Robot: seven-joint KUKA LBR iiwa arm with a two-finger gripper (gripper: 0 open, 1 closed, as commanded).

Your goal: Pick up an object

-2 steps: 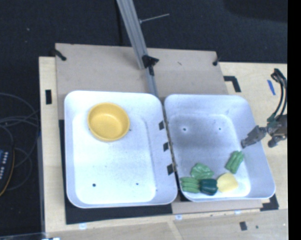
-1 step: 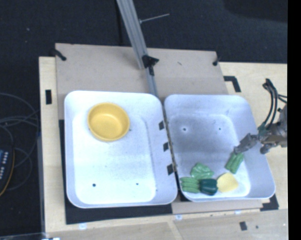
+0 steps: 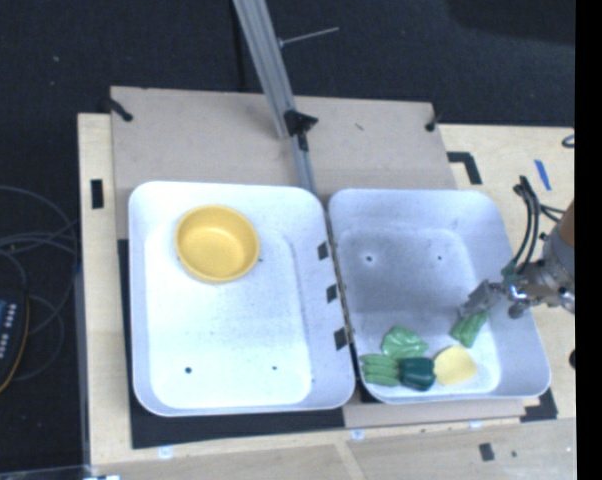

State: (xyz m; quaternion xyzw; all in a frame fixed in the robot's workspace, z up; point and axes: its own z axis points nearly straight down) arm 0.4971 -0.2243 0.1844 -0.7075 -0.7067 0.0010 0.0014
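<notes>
The gripper (image 3: 478, 303) hung low over the right bin (image 3: 411, 228), near its right wall, with a small green piece (image 3: 469, 328) at its fingertips; I could not tell whether it was gripped. Just below and left of the gripper lay a yellow block (image 3: 455, 366), a dark teal block (image 3: 417, 373) and two green pieces (image 3: 403, 344). Well to its left, a yellow bowl (image 3: 217, 243) sat in the left bin (image 3: 231, 358).

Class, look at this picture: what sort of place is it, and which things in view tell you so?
Probably a robotics lab bench: two white bins side by side, a gripper reaching in, cables trailing on the dark floor.
</notes>
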